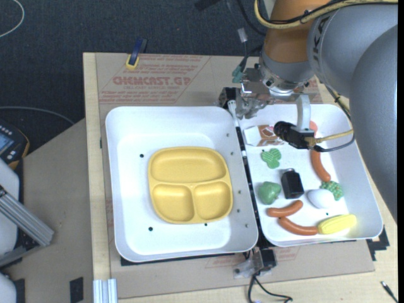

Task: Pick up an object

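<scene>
The right bin (366,188) holds several toy foods: a leafy green piece (272,157), a black block (291,183), a green pepper (269,192), a white egg (319,198), a small broccoli (332,190), a yellow corn cob (336,223) and three orange sausages (320,164) (284,209) (297,227). A small white and red piece (267,132) lies near the bin's far left corner. My gripper (247,106) hangs over that far left corner, by the wall between the two bins. The wrist hides its tips, and nothing shows held in it.
The left bin (126,144) carries a yellow divided plate (189,184) in its middle. A black part on a yellow cable (291,135) hangs from the wrist over the right bin. The big grey arm covers the upper right. A blue and yellow clip (135,53) lies on the bench's far edge.
</scene>
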